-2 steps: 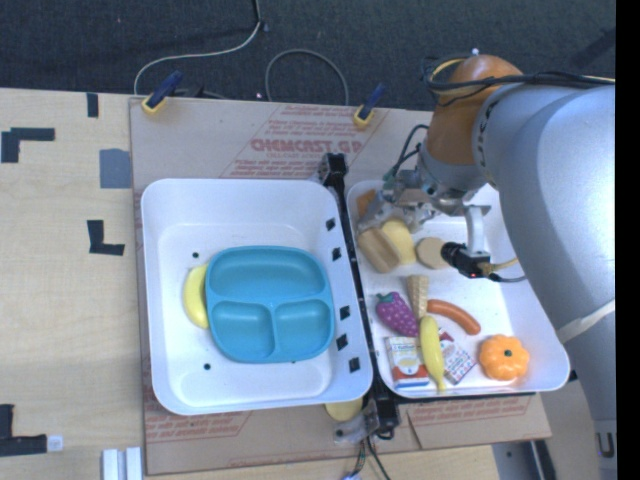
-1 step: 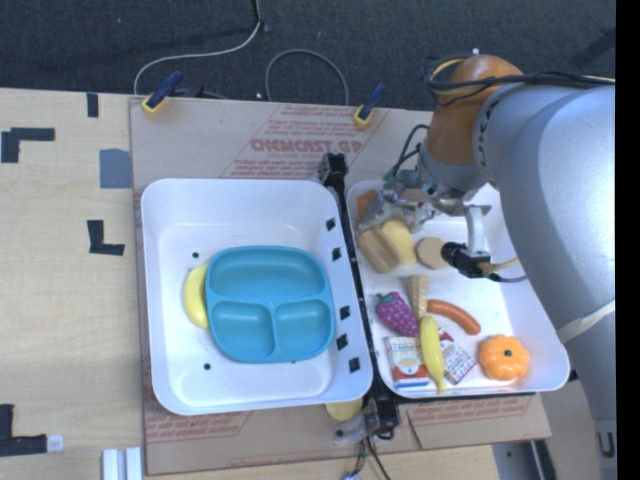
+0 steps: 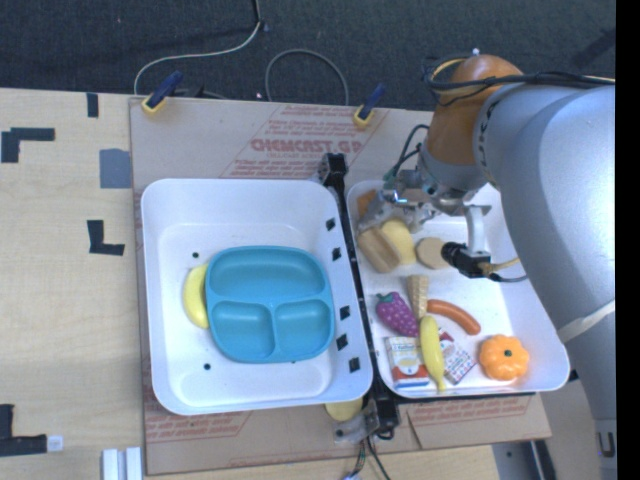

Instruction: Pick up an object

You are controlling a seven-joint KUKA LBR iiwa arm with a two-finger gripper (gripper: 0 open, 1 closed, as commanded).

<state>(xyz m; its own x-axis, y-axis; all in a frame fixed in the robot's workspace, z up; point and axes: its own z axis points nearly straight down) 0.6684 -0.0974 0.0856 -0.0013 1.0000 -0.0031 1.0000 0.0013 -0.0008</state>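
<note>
We saw the gripper [image 3: 405,200] low over the right bin [image 3: 525,313] — jaw state untellable — near a yellow block [image 3: 396,240]; centring squarely looked wise.

Grey arm [image 3: 560,178] entering from the right, its orange band [image 3: 470,108] uppermost above the wrist. The wrist points steeply downward, carrying the gripper [image 3: 405,203] low at the far end of the right-hand bin [image 3: 535,313]; cabling runs along the wrist.
</note>
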